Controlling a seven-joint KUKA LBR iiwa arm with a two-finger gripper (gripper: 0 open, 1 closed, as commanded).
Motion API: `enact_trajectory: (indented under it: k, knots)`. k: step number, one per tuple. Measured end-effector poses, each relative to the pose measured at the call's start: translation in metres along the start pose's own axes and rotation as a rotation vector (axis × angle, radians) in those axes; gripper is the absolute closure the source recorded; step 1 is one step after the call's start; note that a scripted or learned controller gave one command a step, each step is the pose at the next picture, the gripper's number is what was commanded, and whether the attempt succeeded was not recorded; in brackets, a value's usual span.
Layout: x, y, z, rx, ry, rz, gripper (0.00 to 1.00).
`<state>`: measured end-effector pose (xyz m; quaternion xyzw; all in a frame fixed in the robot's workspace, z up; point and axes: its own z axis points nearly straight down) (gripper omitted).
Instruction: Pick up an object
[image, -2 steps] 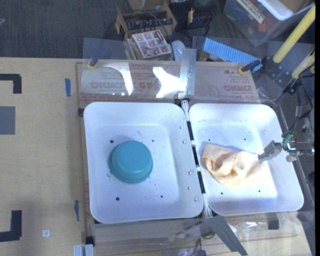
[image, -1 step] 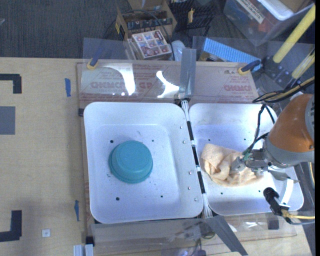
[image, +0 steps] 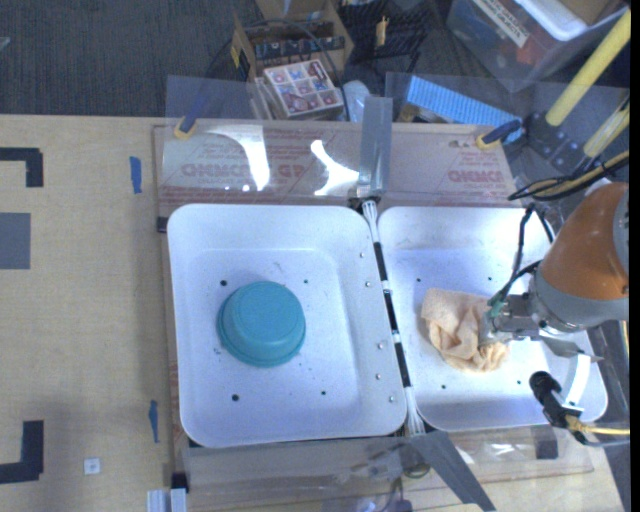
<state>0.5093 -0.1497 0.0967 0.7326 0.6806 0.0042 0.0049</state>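
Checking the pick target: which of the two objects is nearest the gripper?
The crumpled tan cloth in the right bin; the gripper is at its edge. The teal bowl sits in the left bin.

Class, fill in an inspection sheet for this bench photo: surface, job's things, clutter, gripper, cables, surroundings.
Surface: two shallow white bins, left bin and right bin, side by side on a wooden bench.
Job's things: teal bowl upside down in the left bin; crumpled tan cloth in the right bin.
Clutter: nothing seen inside the bins besides these.
Gripper: gripper at the cloth's right edge; finger state unclear.
Cables: black cable running down to the wrist.
Surroundings: boxes and blue pad behind the bench.
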Motion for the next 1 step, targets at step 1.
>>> enact_trajectory:
  k: [1]
  knots:
    - [0.0615, 0.0062, -0.0913, 0.018, -0.001, 0.055, 1.0]
